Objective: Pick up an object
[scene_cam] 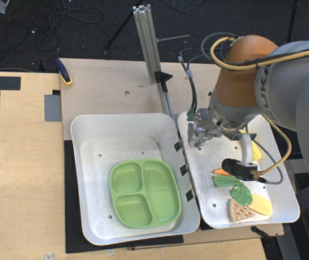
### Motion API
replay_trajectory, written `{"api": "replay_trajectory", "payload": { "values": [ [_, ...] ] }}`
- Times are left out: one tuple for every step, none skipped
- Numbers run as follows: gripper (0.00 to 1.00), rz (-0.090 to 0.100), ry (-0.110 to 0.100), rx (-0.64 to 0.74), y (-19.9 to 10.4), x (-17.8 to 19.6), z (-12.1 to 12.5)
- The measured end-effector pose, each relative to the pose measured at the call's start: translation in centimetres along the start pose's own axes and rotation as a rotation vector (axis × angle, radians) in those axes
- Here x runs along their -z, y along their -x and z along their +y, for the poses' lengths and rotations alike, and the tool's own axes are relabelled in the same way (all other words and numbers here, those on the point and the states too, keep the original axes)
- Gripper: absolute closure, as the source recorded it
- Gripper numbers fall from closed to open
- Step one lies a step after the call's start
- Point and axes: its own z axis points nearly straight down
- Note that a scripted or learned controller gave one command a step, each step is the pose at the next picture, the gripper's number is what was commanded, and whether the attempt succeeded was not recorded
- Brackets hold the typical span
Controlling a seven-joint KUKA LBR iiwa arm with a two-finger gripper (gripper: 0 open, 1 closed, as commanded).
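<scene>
Since the gripper hangs over the upper-left of the right bin, every candidate lies toward 4–5 o'clock from it, near but apart. Nothing sits between the fingers; can't tell if they're apart or together. Closest: carrot, orange, tapered, long axis roughly 3–9 o'clock. Further on: green leafy piece, waffle wedge, gridded texture, and a smooth yellow piece. Left bin holds a green divided plate, glossy plastic, at 7 o'clock.

Divided tray in left bin; toys in right bin.
</scene>
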Motion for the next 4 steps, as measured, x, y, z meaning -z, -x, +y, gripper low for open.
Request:
{"api": "replay_trajectory", "payload": {
  "values": [
    [1.00,0.001,-0.001,0.002,-5.2,-0.9,1.8],
    [1.00,0.000,0.001,0.002,-11.1,0.4,3.4],
    [1.00,-0.001,-0.001,-0.002,-10.4,0.5,3.6],
    [1.00,-0.001,0.000,-0.001,-10.6,1.2,3.5]
  ]
}}
